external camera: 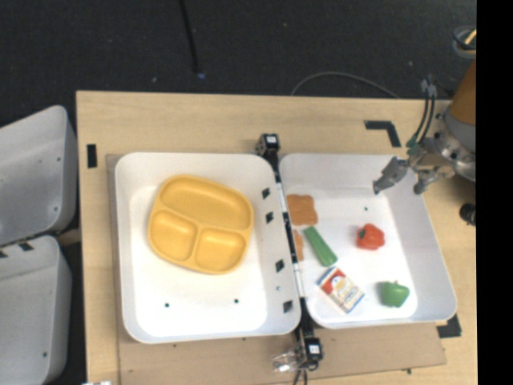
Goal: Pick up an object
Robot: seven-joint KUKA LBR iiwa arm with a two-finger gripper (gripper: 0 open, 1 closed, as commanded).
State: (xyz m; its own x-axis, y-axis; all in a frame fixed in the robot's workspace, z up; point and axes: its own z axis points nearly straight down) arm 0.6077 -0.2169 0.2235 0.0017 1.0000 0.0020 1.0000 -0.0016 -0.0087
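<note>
Nearest in the right bin (437, 295): a small carton (341, 289) with a red and white face, lying tilted near the bin's near-left corner, and a green pepper (393, 293) to its right, near the near-right corner. The two are apart.

A step farther: a green stick-shaped piece (320, 246), lying at a slant just beyond the carton. Beside it to the left, against the divider between bins, a thin orange sliver (297, 243). To the right, mid-bin, a red pepper (369, 237), well clear of the rest.

Farther again: a brown toast-like slab (302, 209) near the left wall of the right bin, just beyond the green stick.

Left bin (128, 239): one yellow divided plate (200, 224), three compartments, sitting left of centre.

Far right: gripper (407, 176) over the far-right corner of the right bin, arm (457, 135) coming in from the right. Jaws spread, two fingers apart with nothing between them. All objects lie in the bin below and nearer than the gripper; the red pepper is the closest to it.

A black cable (345, 77) loops on the bench (200, 119) beyond the bins.
</note>
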